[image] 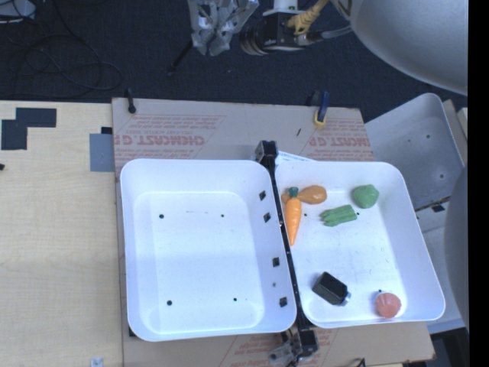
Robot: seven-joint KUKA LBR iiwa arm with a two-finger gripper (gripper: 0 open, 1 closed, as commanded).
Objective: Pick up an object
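Observation:
The right bin (425, 245) holds several small objects. An orange carrot (292, 219) lies along its left wall, with an orange rounded piece (312, 195) just beside its top. A green oblong piece (338, 216) and a green rounded lump (366, 196) sit toward the back. A black block (331, 289) and a pinkish-orange ball (387, 305) rest near the front. My gripper (218, 43) hangs high at the top of the view, beyond the bench's far edge and far from both bins, with nothing visible in it.
The left bin (127, 205) lies beside the right one, joined by a black divider strip (276, 228). Both stand on a cardboard sheet (199, 132). A yellow clamp (320, 115) grips its back edge. The grey arm (412, 21) crosses the top right.

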